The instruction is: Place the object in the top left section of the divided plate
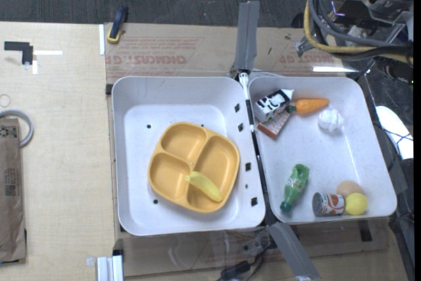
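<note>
Across the left bin, a yellow divided plastic plate (194, 167) was noted, a yellow banana (204, 186) already lying in one lower section; misplacement was judged possible.

Plate (179, 164): yellow plastic, smooth, a soft sheen.
Banana (205, 187): looks like glossy plastic to me.
Bins (125, 161): white, matt, lightly speckled.
Bottle (295, 187): green, shiny plastic.
Can (327, 204): metal rim, paper-like label.
Bench (59, 141): pale wood, matt.
My cables (322, 3): smooth rubbery sheathing.
</note>
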`<action>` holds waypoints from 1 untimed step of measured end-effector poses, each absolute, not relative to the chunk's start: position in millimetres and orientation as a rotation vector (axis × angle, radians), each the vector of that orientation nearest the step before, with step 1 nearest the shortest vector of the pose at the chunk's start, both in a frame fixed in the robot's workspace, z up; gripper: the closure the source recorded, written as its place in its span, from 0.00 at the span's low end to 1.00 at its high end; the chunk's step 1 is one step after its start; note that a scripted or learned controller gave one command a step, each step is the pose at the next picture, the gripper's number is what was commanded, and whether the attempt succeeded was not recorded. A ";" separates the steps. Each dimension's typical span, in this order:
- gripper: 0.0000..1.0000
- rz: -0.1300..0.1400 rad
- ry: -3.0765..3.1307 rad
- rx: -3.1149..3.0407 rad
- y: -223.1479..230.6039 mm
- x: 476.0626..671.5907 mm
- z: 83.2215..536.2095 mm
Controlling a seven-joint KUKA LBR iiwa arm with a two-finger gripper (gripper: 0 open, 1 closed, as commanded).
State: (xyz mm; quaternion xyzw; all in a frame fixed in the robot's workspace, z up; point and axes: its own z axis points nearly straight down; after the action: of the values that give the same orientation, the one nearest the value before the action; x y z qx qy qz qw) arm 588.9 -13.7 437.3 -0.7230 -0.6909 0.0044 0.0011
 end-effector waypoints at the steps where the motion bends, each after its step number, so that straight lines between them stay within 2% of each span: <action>1: 0.00 0.016 -1.769 -2.593 -78.8 558.8 437.7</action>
State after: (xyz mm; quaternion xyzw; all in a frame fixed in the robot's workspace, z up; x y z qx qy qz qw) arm 558.8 -78.8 437.7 -0.8261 -0.5636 0.0052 0.0014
